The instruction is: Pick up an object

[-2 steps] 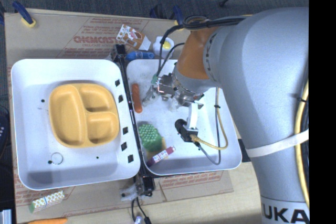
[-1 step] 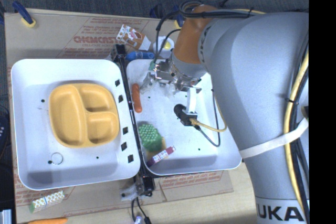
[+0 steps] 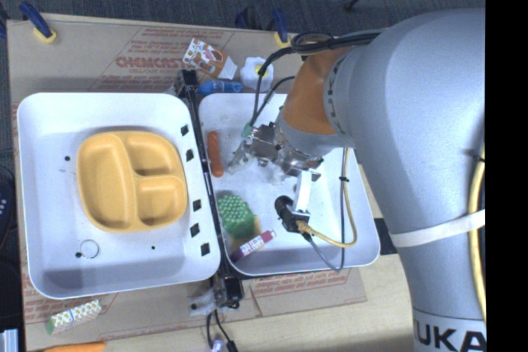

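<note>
The gripper, jaw state impossible to tell, hangs just beside the hot dog, green ball below.

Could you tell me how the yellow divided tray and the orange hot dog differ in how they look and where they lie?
The yellow divided tray is broad, with compartments; the orange hot dog is thin and stick-like. The tray lies mid-floor in the left bin; the hot dog lies along the right bin's left wall. Both rest flat, clear of the gripper.
</note>
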Robot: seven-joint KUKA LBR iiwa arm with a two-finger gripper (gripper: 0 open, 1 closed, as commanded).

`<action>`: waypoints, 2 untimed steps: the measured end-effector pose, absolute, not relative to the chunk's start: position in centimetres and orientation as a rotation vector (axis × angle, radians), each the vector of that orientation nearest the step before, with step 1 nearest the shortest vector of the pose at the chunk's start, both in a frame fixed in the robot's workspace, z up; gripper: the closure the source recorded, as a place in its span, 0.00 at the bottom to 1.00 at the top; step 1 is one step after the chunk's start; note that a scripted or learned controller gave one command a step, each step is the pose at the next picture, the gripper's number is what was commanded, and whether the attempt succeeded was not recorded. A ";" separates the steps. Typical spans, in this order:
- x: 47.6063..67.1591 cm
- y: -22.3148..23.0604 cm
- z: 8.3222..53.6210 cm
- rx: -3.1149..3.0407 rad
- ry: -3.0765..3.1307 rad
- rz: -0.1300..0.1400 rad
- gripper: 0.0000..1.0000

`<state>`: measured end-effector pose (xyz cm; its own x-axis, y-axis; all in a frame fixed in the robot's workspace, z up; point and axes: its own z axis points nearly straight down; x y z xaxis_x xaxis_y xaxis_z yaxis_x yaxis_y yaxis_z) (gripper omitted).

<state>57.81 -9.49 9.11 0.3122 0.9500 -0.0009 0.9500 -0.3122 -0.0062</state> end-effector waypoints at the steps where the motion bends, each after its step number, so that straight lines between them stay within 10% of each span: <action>1: 64.3 -9.6 9.2 -2.586 -1.777 0.003 0.00; 2: 53.1 -9.5 14.4 -2.806 -1.400 0.008 0.00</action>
